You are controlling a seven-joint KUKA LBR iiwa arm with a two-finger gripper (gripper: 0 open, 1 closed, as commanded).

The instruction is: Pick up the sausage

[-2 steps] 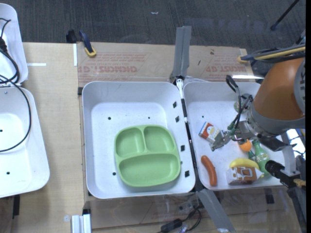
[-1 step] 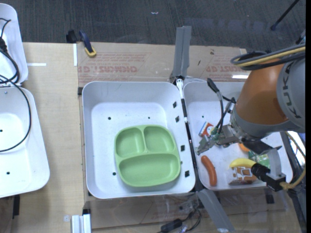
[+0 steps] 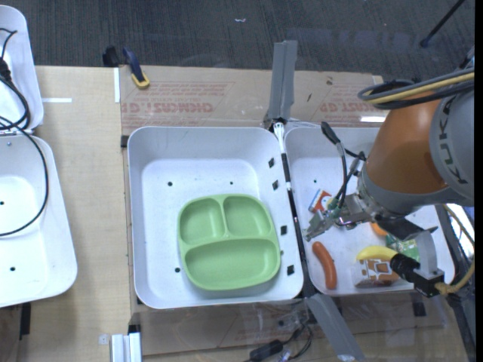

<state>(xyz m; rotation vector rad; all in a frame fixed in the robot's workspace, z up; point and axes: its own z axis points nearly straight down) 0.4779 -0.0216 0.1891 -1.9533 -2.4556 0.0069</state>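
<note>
The sausage point(image 3: 325, 265), a short red-orange link, lies on the floor of the right bin point(image 3: 302, 164) near its front left corner, its long axis running roughly front to back. My gripper point(image 3: 322, 222) hangs just above and slightly behind it, on the end of the grey and orange arm point(image 3: 407, 157) that reaches in from the right. There is a small gap between the gripper tip and the sausage, and nothing appears to be held.
A green divided plate point(image 3: 226, 241) lies in the left bin point(image 3: 143, 202). In the right bin are a banana point(image 3: 377, 253), a brown packet point(image 3: 375, 274), a red and white wrapper point(image 3: 321, 200) and a green item point(image 3: 404, 241) partly under the arm.
</note>
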